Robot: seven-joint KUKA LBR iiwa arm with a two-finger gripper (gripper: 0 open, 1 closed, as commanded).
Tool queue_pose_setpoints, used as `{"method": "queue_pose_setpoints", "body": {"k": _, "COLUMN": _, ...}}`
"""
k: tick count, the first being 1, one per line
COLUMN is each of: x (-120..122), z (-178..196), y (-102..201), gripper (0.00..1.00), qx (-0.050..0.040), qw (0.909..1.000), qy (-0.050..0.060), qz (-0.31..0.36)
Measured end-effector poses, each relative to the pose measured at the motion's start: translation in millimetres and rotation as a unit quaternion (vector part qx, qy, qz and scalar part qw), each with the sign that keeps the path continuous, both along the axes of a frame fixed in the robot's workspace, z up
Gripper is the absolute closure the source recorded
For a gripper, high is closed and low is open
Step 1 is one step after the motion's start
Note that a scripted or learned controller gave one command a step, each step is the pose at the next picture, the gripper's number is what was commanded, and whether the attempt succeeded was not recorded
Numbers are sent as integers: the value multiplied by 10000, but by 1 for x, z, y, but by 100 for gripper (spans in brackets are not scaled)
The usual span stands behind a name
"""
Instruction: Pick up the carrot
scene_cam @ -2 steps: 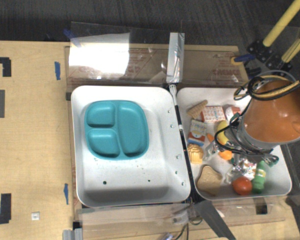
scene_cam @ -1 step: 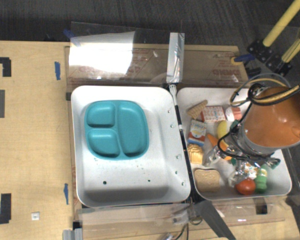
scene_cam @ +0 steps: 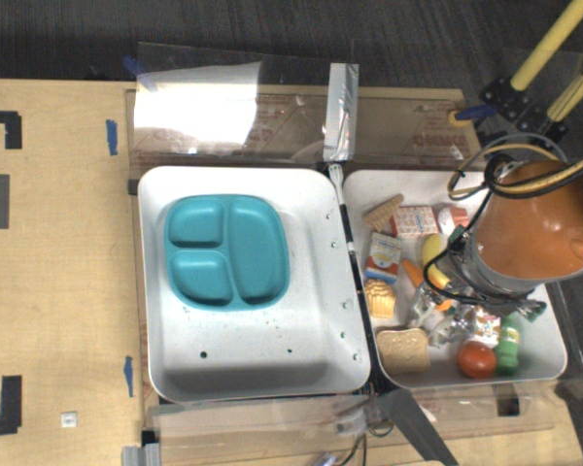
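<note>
Orange wrist band (scene_cam: 536,223) topmost, hand (scene_cam: 445,311) lowered among right-bin (scene_cam: 554,357) food

1. We are seeing two white bins sitting side by side, a left bin (scene_cam: 316,260) and a right bin (scene_cam: 549,352).
2. We are counting one teal divided plate (scene_cam: 228,250), which is showing three compartments.
3. We are making out one red tomato (scene_cam: 477,359) and one bread slice (scene_cam: 404,349).
4. We are seeing one arm, with one orange band (scene_cam: 534,223).
</note>
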State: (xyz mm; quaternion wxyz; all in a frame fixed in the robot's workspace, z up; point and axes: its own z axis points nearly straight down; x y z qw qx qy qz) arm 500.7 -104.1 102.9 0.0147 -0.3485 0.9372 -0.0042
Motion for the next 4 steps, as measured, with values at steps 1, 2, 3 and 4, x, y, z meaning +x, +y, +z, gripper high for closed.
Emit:
{"method": "queue_pose_setpoints", "body": {"k": 1, "x": -8, "z": 146, "y": 48, "gripper": 100, "qx": -14, "qw": 10000, "qy": 70, "qz": 3}}
{"method": "queue_pose_setpoints", "body": {"k": 2, "x": 11, "z": 173, "y": 84, "gripper": 100, "qx": -31, "qw": 9833, "qy": 102, "qz": 1817}}
{"method": "queue_pose_setpoints", "body": {"k": 3, "x": -21, "z": 109, "y": 30, "gripper": 100, "qx": -48, "qw": 9466, "qy": 137, "qz": 3221}}
{"method": "queue_pose_setpoints", "body": {"k": 4, "x": -17, "z": 5, "y": 11, "gripper": 100, "qx": -82, "qw": 8805, "qy": 99, "qz": 4739}}
